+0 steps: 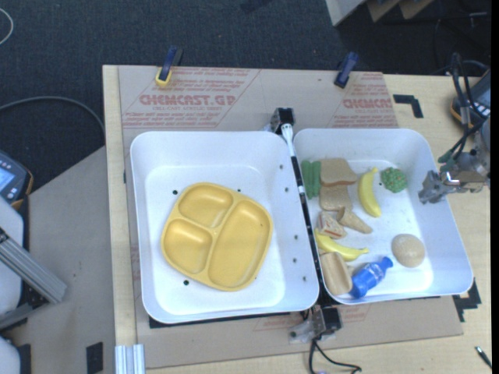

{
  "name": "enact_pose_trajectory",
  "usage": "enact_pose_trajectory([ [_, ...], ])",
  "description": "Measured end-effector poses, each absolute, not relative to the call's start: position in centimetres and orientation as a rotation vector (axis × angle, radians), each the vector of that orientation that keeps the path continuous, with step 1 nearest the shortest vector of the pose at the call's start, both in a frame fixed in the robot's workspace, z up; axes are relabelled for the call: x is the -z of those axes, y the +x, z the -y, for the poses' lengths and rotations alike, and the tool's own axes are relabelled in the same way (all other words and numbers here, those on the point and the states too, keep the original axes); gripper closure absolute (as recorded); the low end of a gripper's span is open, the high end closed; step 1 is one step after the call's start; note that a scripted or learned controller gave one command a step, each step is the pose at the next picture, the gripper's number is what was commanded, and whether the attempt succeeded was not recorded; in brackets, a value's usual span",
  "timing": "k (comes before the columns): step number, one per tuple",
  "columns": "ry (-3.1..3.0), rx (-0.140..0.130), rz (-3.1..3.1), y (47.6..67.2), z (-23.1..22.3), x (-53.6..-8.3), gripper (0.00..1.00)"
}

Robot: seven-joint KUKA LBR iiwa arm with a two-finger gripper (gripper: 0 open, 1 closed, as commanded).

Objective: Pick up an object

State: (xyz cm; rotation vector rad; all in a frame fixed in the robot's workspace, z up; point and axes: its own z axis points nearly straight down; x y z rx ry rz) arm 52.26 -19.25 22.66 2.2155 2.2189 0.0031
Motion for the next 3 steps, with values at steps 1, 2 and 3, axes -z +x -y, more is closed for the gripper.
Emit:
enact_pose_trajectory([
  [1, 2.212, -0.004, -2.225, 55.4, 13.8, -23.2, 1.0],
  [2, 2.214, -0.003, -2.224, 57.8, 9.9, -22.3, 1.0],
  [3, 2.214, -0.004, -2.224, 60.8, 5.0, -21.4, 1.0],
])
